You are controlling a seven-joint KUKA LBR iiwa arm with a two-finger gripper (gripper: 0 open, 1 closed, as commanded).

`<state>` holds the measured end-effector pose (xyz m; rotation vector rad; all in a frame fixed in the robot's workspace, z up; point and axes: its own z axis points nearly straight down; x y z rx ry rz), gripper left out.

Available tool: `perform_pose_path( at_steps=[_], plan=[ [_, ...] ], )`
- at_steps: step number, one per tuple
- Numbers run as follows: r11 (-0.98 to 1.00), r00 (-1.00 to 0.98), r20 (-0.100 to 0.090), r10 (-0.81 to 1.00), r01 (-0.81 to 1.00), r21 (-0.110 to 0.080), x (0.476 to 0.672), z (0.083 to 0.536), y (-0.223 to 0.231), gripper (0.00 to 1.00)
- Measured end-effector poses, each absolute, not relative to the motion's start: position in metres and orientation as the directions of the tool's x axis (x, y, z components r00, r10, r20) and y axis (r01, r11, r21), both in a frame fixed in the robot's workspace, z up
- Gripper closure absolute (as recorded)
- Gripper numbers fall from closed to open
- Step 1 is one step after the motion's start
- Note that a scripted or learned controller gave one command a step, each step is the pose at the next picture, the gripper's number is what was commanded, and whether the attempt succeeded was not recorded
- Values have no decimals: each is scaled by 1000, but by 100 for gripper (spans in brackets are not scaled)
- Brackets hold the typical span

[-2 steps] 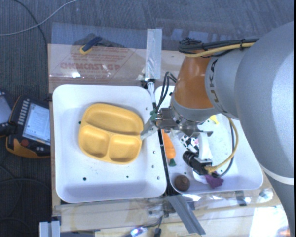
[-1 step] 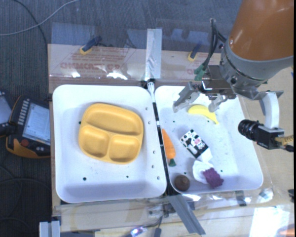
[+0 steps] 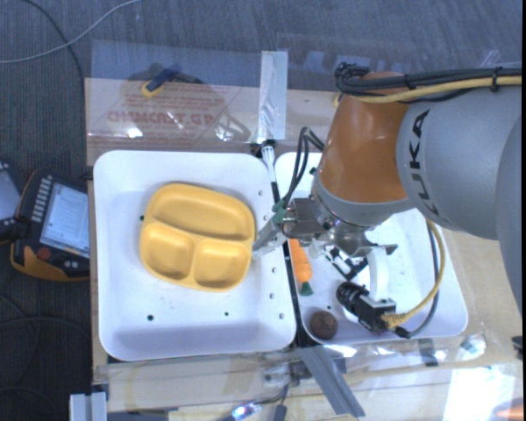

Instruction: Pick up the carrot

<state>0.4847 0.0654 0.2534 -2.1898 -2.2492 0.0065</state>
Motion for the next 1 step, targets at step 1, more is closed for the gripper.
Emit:
perform_pose_path(
  at_steps=[1],
  plan=[
    [167, -167, -3, 986, 986, 0, 485, 286, -12, 0]
  ],
)
